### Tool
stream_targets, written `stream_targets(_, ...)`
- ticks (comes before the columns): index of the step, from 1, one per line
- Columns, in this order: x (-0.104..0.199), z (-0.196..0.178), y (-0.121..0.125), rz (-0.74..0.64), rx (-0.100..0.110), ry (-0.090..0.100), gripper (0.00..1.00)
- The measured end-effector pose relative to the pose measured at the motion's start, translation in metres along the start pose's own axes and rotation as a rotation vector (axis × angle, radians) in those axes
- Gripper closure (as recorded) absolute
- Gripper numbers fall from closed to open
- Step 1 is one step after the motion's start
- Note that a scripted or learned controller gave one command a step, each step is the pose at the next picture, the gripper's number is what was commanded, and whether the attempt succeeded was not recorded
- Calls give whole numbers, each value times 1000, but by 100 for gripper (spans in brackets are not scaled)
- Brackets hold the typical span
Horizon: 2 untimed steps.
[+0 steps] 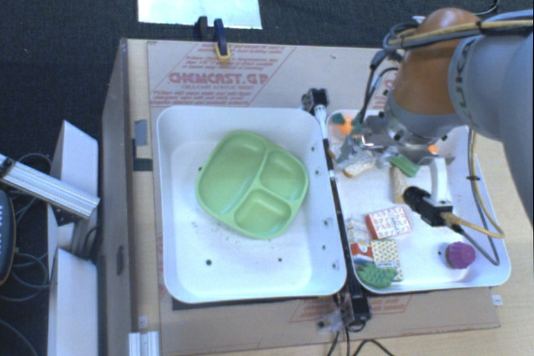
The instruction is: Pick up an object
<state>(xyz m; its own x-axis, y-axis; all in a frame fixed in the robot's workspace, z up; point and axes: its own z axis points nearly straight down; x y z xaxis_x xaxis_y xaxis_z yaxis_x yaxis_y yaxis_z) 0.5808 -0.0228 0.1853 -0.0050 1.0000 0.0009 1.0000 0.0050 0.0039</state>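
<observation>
Arm reaches in from the right w/ the tool (365,147) low over the right bin (492,250), near its upper left corner. Can't tell how the tool is set or if it has hold of anything. A pale beige object (360,169) lies just below it. Further down that bin: red-and-white checked packet (389,223), green item (377,276) at the front edge, purple ball (459,254) front right. Left bin (179,263) holds a green divided plate (253,184), tilted. Both bins sit on the surface (225,71).
</observation>
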Motion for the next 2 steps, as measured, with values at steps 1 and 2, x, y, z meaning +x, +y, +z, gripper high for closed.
stream_targets(1,38,-106,-24,0,1,0,100)
stream_targets(2,38,-90,-91,4,3,-1,100)
